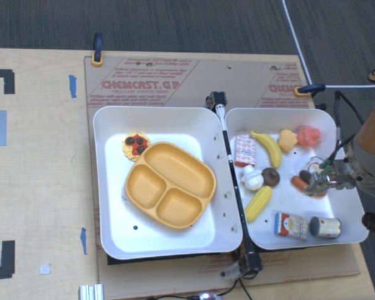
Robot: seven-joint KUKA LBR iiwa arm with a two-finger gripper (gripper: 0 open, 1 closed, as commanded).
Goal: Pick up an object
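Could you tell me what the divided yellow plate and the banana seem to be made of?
The divided plate looks like moulded plastic: uniform matte yellow-orange, rounded compartment ridges. The banana is probably plastic toy food, judging by its even yellow colour and smooth surface; it is too small to be sure.

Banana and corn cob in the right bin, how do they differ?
The banana is smooth and curved, while the corn cob is straight with a bumpy kernel surface. The banana lies toward the far side of the right bin, while the corn cob lies nearer the front, beside the divider. The banana looks slightly longer and thinner; the corn cob is stubbier. Both are yellow toy foods lying flat.
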